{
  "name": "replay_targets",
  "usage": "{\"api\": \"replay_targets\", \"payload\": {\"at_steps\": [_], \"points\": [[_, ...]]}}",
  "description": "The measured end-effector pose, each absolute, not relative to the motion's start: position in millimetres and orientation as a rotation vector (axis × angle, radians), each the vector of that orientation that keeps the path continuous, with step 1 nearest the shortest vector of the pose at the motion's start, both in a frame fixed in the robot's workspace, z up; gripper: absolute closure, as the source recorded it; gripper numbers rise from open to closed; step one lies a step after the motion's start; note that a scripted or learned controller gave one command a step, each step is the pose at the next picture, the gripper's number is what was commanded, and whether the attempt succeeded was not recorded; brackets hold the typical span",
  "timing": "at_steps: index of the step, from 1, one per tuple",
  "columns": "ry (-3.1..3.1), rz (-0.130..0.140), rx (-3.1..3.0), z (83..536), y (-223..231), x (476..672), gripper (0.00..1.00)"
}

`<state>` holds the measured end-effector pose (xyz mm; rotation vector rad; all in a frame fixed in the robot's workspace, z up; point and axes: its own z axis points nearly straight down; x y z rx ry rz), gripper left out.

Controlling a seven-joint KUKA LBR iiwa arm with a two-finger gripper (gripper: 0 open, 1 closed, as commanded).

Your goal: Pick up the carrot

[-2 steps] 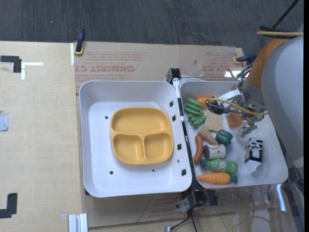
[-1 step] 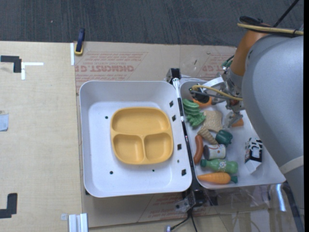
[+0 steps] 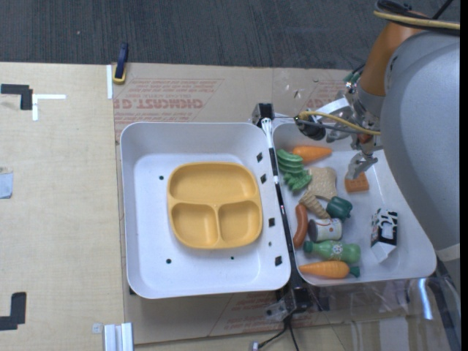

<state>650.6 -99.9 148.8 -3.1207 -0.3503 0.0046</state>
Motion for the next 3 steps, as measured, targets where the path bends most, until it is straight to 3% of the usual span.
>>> {"api": "replay_targets", "payload": {"at_steps": [1,2,3], "points": [[-0.316,0.003,-3.125,191,-61,650.3,0.0],[-0.315,0.006,-3.125,191,-11,642.6,0.0],[-0.317,0.004,-3.126,242,-10,651.8,0.0]]}}
